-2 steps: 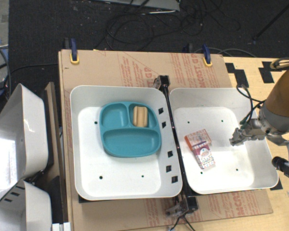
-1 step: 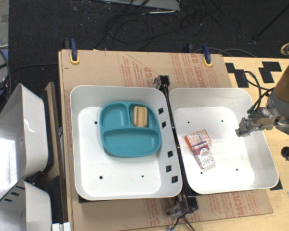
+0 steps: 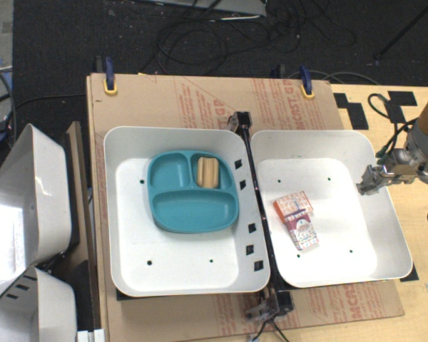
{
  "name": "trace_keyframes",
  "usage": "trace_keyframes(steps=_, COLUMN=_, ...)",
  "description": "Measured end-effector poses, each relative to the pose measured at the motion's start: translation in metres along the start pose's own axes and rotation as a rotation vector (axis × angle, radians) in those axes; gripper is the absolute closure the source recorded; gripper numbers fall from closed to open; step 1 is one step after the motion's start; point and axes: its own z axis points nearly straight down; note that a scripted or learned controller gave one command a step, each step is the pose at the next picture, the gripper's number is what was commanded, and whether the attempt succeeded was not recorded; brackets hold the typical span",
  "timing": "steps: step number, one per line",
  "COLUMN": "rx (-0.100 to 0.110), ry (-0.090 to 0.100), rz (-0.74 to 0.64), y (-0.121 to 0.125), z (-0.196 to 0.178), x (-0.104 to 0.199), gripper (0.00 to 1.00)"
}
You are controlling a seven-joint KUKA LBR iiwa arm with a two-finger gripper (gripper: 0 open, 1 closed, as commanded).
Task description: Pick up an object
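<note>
Left white bin (image 3: 128, 212), centre-left of frame: teal divided plate (image 3: 192, 206) carrying a tan wooden block (image 3: 208, 172) in its upper-right compartment. Right white bin (image 3: 357, 262), centre-right: one red-and-white printed packet (image 3: 297, 220) lying tilted, left of the bin's middle. Right edge of frame: grey arm's gripper (image 3: 369, 180) over the right bin's far-right rim, well apart from the packet.

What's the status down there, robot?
Hand at right bin's right edge, holding nothing seen. Red-and-white box lies loose mid-bin. Path clear.
</note>
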Motion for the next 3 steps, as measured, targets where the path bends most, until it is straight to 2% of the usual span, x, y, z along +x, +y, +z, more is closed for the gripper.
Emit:
trace_keyframes(steps=2, rx=0.005, ry=0.004, rz=-0.004, y=0.023, z=0.011, x=0.108, gripper=1.0)
trace_keyframes(steps=3, rx=0.004, ry=0.003, rz=-0.005, y=0.032, z=0.004, x=0.158, gripper=1.0)
